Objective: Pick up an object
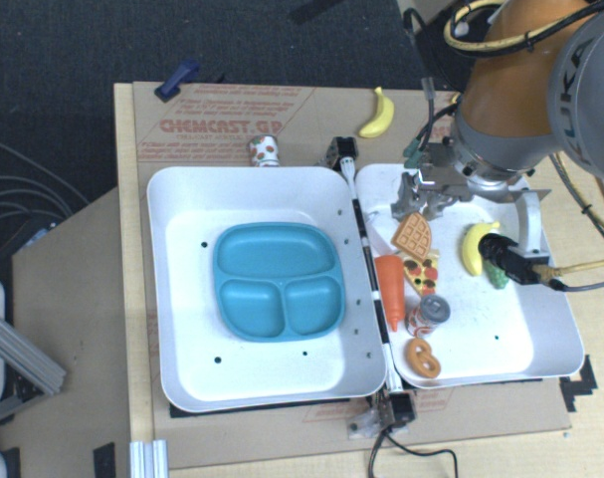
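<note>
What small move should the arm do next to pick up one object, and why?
Probably lower the claw a little onto the waffle. The claw hangs just above the waffle's upper edge in the right bin, so that is the nearest item. The carrot and pretzel lie farther down the bin's left side. Nothing is seen held yet.

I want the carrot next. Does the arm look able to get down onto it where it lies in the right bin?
Probably yes. The carrot lies flat along the right bin's left wall with nothing on top. That wall, and the pizza slice close on its other side, leave little room for the tool.
</note>
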`<state>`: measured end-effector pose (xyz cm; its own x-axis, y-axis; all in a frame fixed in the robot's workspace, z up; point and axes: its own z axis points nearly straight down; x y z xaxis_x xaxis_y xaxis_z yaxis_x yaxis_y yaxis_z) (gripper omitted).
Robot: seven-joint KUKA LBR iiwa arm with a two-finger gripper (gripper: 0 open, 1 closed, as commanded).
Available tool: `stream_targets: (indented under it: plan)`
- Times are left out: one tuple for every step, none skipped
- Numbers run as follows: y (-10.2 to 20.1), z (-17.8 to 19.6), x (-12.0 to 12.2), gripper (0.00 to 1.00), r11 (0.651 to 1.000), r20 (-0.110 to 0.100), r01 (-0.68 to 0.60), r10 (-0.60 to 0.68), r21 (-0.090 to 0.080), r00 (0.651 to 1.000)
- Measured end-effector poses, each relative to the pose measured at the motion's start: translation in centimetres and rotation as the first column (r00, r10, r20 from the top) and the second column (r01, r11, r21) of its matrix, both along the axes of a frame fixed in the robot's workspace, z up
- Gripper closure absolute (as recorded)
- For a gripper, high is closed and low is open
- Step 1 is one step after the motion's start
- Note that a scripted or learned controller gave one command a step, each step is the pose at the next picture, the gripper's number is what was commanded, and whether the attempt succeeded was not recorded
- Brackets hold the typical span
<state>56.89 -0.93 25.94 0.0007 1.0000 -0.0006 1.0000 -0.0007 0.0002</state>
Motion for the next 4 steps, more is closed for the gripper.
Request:
stream_targets:
  plan:
    - [4.1,-3.1,-6.7,1.0,1.0,-0.004,-0.001,0.001,0.001,1.0]
    - [0.7,0.2,1.3,1.0,1.0,0.001,0.0,0.0,0.0,1.0]
    - [6.0,-3.1,-8.9,1.0,1.0,-0.004,-0.001,0.001,0.001,1.0]
    - [0.4,1.3,-6.6,1.0,1.0,0.0,0.0,0.0,0.0,1.0]
